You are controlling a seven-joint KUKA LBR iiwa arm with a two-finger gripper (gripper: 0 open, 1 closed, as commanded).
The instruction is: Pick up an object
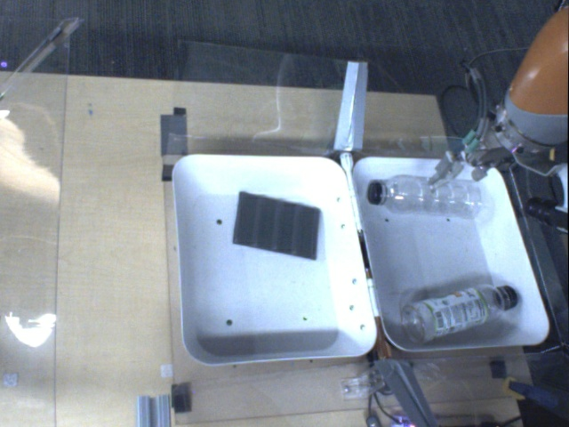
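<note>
Clear plastic catches my eye in the right bin (524, 265): an empty bottle (427, 194) lies on its side along the far wall, dark cap pointing left. My hand (455, 165) sits just above that bottle's right part, near the far rim; I cannot tell how wide it stands. A second bottle (455, 308), labelled, lies near the front wall. In the left bin (191, 265) I see a flat dark rectangular pad (276, 225). Both bins rest on the pale wooden surface (89, 238).

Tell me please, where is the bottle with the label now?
The labelled bottle lies on its side in the right bin, near its front wall, cap pointing right. A clear bottle lies at the far end, by the gripper.
</note>
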